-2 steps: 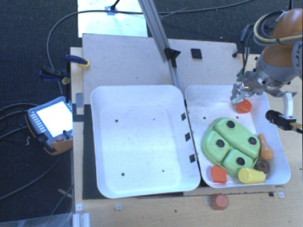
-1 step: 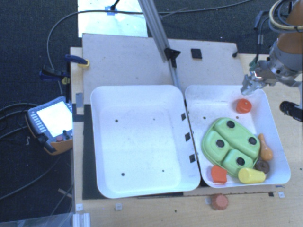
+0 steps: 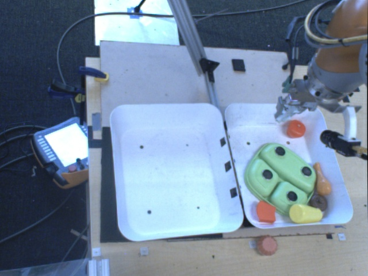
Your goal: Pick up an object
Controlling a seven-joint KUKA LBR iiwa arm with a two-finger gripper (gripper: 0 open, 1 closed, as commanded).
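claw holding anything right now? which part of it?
Nothing visibly held. The claw hovers over the right bin's far end, just above-left of the orange round piece, which lies on the bin floor.

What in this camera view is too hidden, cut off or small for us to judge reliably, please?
- Gripper: finger state too small and blurred to read.
- Arm: cut off by the right edge.
- Small brown object: too small to identify.
- Green tray: hides the right bin floor beneath.
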